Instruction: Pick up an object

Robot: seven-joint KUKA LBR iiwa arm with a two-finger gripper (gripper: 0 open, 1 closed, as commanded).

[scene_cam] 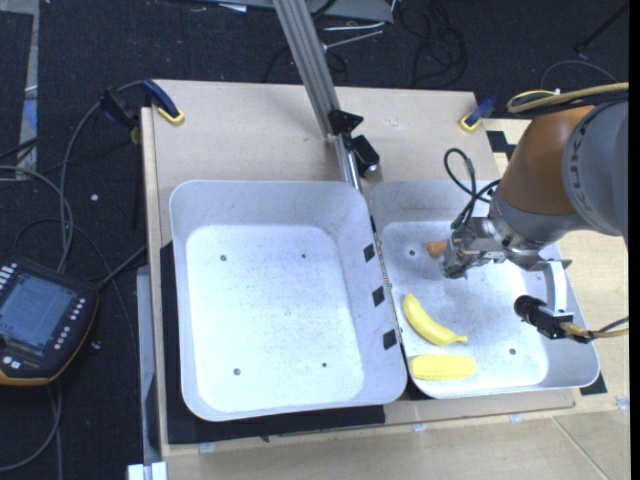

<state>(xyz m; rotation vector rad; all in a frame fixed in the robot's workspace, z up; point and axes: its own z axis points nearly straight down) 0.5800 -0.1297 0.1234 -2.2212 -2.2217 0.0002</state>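
The worktop (420, 118) is carrying two white bins: the left bin (265, 298) and the right bin (570, 363). The arm (565, 173) is reaching over the right bin, its hand (460, 258) hanging low at the far side, just beside a small orange object (437, 247). Whether the hand is released or clenched I cannot tell. A banana (430, 323) and a yellow block (443, 367) are lying nearer the front. The step looks like an approach to grasping; next calls for settling onto one object and lifting.
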